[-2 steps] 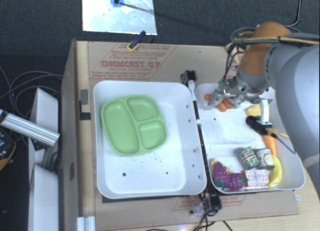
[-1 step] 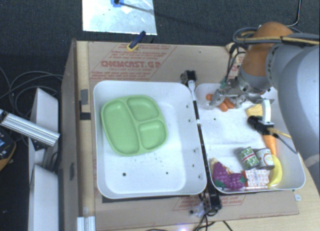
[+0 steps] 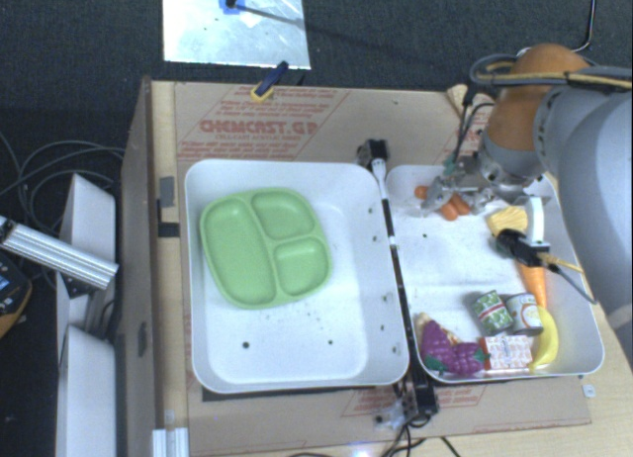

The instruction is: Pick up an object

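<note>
My gripper [image 3: 448,193] is low in the far left corner of the right bin [image 3: 445,267]. A small orange piece [image 3: 453,211] lies right at its tip, and another orange bit [image 3: 422,191] sits just to its left. The arm hides how the gripper meets them. Further along the right bin are a pale yellow item [image 3: 507,219], an orange carrot [image 3: 534,283], a green can [image 3: 488,311], a second can [image 3: 521,314], a banana [image 3: 546,342], a red and white box [image 3: 507,352] and purple grapes [image 3: 451,355].
The left bin [image 3: 227,346] holds a green divided plate [image 3: 265,245]. The grey arm [image 3: 584,148] covers the right bin's far right corner. A ridge [image 3: 393,247] separates the two bins. Bare white floor lies in the middle of the right bin.
</note>
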{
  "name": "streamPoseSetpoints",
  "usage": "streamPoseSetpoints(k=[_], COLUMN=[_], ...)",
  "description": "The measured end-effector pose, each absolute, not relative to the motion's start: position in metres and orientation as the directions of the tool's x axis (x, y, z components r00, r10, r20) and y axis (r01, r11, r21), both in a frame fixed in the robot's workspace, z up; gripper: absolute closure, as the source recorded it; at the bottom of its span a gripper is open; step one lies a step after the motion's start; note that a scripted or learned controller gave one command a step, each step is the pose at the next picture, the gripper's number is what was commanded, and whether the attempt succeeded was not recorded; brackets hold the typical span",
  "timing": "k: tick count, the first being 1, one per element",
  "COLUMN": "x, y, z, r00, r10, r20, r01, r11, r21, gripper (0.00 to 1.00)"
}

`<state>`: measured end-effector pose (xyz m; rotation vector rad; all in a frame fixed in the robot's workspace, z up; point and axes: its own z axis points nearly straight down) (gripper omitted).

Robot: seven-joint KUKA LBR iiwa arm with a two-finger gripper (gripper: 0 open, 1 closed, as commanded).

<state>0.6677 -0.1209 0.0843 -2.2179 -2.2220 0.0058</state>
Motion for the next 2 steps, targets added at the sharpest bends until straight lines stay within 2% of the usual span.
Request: streamPoseSetpoints(k=[1,2], x=[0.665,0.628], y=[-0.121,-0.033], z=[0.093,0.186], r00=[-0.005,-0.006], r10=[1.000,1.000], r20=[0.001,0.001], r01=[1.000,1.000], r11=[0.005,0.006], r21=[-0.021,0.006], gripper=[1.00,1.00])
